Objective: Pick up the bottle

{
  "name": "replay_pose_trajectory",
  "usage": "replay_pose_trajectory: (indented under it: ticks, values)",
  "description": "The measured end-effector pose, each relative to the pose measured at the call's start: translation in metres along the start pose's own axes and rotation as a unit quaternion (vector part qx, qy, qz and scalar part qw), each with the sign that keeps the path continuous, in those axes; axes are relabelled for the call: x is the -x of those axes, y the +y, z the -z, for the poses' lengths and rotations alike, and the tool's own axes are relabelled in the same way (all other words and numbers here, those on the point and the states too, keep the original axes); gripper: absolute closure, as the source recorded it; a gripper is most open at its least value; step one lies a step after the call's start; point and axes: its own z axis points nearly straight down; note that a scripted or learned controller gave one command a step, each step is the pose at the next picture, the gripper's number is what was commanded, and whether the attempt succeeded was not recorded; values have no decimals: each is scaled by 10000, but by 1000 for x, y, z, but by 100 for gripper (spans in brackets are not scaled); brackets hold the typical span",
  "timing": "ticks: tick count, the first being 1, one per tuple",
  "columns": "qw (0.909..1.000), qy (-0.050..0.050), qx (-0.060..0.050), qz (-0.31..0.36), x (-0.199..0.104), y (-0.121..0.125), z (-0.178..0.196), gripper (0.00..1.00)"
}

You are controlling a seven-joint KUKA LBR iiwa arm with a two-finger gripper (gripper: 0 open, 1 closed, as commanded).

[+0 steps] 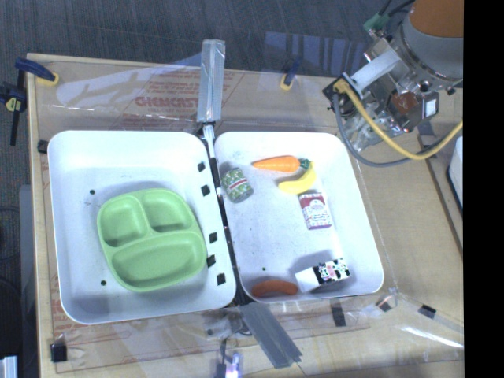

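The bottle (315,209) is small and white with a red label. It lies on its side in the right bin (358,211), right of centre, with its cap end pointing to the back. My gripper (361,131) hangs over the back right corner of that bin, well away from the bottle, below the grey wrist and its yellow cable. Nothing shows in its grasp.
An orange carrot (277,164) and a yellow banana (298,181) lie just behind the bottle. A green patterned can (236,184) sits near the divider. A black-and-white box (324,274) and a brown sausage (274,288) lie at the front. The left bin (71,172) holds a green divided plate (150,239).
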Motion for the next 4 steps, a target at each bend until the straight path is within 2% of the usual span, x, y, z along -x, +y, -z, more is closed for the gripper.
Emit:
replay_pose_trajectory:
  ticks: [1, 3, 4]
  values:
    - [9999, 59, 32, 75, 27, 9, -5, 100]
    - [9999, 19, 2, 168, 24, 6, 14, 100]
    - [9998, 58, 37, 181, 50, -61, -12, 100]
